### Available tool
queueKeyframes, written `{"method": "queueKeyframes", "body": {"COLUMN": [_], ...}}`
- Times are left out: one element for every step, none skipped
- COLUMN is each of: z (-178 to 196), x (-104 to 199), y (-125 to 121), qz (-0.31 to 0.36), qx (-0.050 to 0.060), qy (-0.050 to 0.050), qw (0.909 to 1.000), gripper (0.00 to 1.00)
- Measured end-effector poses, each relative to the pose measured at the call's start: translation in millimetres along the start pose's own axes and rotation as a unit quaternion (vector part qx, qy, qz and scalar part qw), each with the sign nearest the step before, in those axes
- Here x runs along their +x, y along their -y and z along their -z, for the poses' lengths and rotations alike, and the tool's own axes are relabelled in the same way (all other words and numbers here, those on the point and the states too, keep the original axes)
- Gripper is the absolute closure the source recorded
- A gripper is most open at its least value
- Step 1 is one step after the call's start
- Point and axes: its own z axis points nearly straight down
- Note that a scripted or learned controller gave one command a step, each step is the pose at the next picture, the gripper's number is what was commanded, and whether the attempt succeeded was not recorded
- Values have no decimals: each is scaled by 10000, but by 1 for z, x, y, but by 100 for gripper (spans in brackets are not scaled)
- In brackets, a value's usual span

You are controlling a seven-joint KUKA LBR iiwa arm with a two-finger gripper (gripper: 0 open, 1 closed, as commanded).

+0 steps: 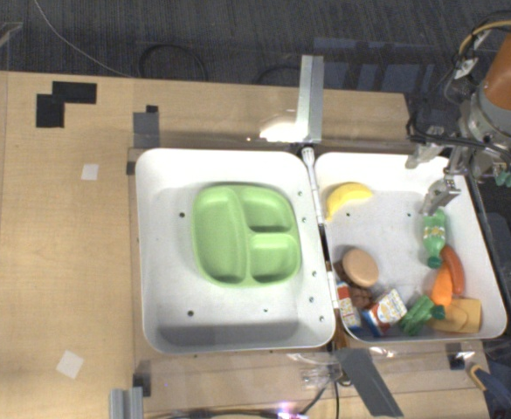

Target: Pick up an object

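My gripper (pixel 440 196) hangs over the upper right of the right bin (pixel 386 177), just above a green bottle (pixel 433 236) that lies near the right wall. Nothing shows between its fingers. Below the bottle lies an orange carrot (pixel 448 279). A yellow banana (pixel 348 197) rests at the bin's upper left, and a brown round bun (pixel 360 267) sits near the divider. Small cartons (pixel 379 309), a green toy (pixel 419 314) and a yellow block (pixel 466 314) crowd the bin's front edge.
The left bin (pixel 163 260) holds a green divided plate (pixel 245 234). A metal post (pixel 310 103) stands behind the seam between the bins. Bare white floor shows in the middle of the right bin.
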Motion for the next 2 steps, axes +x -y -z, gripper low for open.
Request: {"method": "queueKeyframes", "body": {"z": [-87,-160], "x": [13,58], "y": [57,62], "qz": [-1242,-931], "qx": [2,3], "qy": [-30,-2], "qw": [9922,9957], "gripper": [0,0]}}
